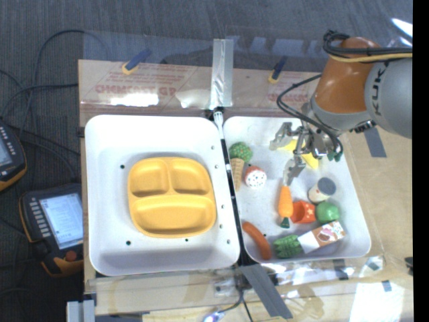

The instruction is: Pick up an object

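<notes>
- I see the robot's pincer (pixel 288 154) hanging over the back part of the shallow white bin on the right (pixel 263 131). Its two silver fingers stand spread apart. Between them I see just white bin floor, so it is gripping nothing.
- The thing I would go for is the small orange toy carrot (pixel 285 203). It lies near the middle of that bin, just below the nearer finger, with its thin end pointing up at the pincer.
- A little red-orange toy (pixel 303 211) sits tight against the carrot's fat end. A white toy ball with red spots (pixel 255 177) lies a bit off on the other side.
- I think the carrot is light, hard and smooth, so it may slip or roll if pinched at the pointy tip.
- I would grab it across its middle, where both sides look free.
- The yellow plastic plate with three sections (pixel 172 196) lies in the other white bin (pixel 107 180), well apart.
</notes>
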`<act>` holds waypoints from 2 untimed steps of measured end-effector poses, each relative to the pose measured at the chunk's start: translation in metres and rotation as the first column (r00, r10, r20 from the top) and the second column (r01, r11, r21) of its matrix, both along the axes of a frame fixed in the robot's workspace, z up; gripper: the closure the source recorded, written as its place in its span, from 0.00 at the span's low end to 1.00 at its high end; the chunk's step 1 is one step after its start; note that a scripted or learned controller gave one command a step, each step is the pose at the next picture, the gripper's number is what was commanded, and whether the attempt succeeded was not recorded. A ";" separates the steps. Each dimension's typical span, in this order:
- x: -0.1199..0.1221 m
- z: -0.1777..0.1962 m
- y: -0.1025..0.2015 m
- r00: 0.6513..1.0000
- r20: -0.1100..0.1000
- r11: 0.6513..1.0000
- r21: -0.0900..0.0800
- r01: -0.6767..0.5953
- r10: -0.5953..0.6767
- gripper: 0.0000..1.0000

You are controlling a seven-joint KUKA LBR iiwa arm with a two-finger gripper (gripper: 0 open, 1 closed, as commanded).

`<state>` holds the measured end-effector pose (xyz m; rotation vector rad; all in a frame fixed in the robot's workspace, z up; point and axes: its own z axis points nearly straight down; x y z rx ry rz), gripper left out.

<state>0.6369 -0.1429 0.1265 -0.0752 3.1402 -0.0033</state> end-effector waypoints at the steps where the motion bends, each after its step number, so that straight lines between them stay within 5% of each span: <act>1: -0.065 -0.035 0.008 0.990 0.016 0.990 0.002 0.139 -0.139 0.00; 2: -0.115 -0.035 0.015 0.967 0.019 0.967 0.004 0.254 -0.254 0.00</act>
